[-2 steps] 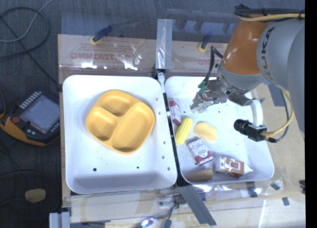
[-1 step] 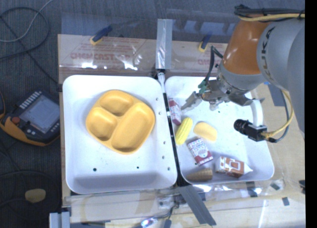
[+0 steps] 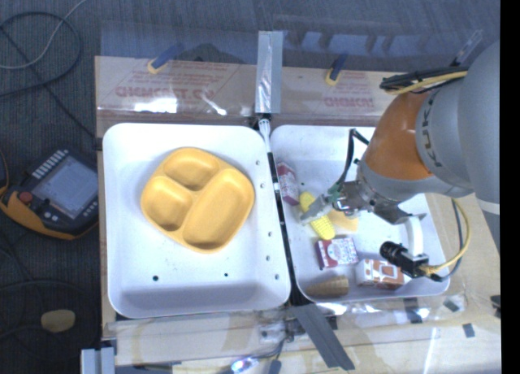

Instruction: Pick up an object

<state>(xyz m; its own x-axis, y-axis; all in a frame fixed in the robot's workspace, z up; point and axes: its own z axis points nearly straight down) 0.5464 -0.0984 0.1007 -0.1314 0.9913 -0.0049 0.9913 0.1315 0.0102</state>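
The right bin point(image 3: 325, 141) holds several small items: a yellow corn-like piece point(image 3: 322, 226), a small yellow item point(image 3: 307, 201), a red and white packet point(image 3: 337, 251), an orange and white box point(image 3: 380, 273), a brown roll point(image 3: 331, 286) and a red and white wrapper point(image 3: 286, 178). My gripper point(image 3: 341, 202) hangs low over the middle of this bin, just above and right of the corn-like piece. The wrist hides most of it, and nothing shows between its fingers. The left bin point(image 3: 130, 267) carries a yellow three-part plate point(image 3: 197, 197).
A metal divider point(image 3: 269, 71) stands between the bins at the back. A black cable with a plug point(image 3: 400, 252) runs over the right bin. A pendant point(image 3: 50, 193) lies on the floor at left. Cardboard point(image 3: 187, 84) lines the back of the bench.
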